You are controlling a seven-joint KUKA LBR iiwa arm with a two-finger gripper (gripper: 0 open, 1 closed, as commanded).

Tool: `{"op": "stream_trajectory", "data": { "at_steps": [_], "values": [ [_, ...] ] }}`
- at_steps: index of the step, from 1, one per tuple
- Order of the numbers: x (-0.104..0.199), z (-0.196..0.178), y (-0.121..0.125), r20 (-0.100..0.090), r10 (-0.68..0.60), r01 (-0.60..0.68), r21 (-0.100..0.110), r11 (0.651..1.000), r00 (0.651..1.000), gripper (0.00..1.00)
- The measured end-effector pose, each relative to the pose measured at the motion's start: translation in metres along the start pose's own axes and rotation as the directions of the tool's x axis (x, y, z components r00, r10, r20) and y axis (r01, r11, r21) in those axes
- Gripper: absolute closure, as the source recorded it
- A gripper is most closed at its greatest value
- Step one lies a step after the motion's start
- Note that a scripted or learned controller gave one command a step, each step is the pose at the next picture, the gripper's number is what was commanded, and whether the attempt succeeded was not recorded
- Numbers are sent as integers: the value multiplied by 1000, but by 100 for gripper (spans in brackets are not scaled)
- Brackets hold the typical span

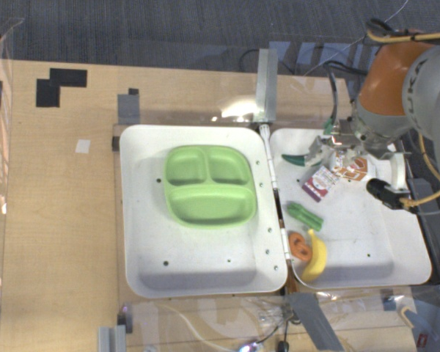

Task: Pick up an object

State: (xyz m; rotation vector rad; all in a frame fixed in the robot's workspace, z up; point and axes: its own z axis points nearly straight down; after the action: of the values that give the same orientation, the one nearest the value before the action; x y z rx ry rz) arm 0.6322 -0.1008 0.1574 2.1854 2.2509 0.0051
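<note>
While I am watching from far away, I am looking across the bench from left to right. In the left bin (132,218) a green tray (207,184) with three sections is lying flat. It is sitting well to the left of the purple packet, which I am using as my marker.

In the right bin (396,259) the purple packet (320,183) is lying tilted on the white floor. Just below and to the left of it a green pod-shaped toy (304,215) is lying. Farther below the packet, near the front wall, a yellow banana (316,257) is curving beside a small orange thing (301,246). Above and to the left of the packet a dark green thing (296,159) is poking out. Just to the right of the packet a red and white packet (351,167) is lying.

The gripper (337,144) is hanging just above the purple packet, near its top edge. I cannot tell how far its jaws are open, and I am not seeing anything held between them.

I am thinking the purple packet is the thing to pick. It is looking light, thin and a bit floppy, and its skin may be slippery. I am guessing a pinch across its narrow middle would be working best, since a flat packet is hard to get under. The banana is looking rounder and easier to squeeze.
</note>
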Motion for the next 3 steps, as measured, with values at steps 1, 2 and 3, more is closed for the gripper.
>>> {"op": "stream_trajectory", "data": {
  "at_steps": [1, 2, 3],
  "values": [
    [21, -75, 10, 0, -24, 24, 0, 1000, 1000, 0],
    [-32, 1, 17, 0, -124, 124, 2, 992, 992, 0],
    [-70, -53, 14, 1, -175, 175, -1, 985, 985, 0]
  ]
}}
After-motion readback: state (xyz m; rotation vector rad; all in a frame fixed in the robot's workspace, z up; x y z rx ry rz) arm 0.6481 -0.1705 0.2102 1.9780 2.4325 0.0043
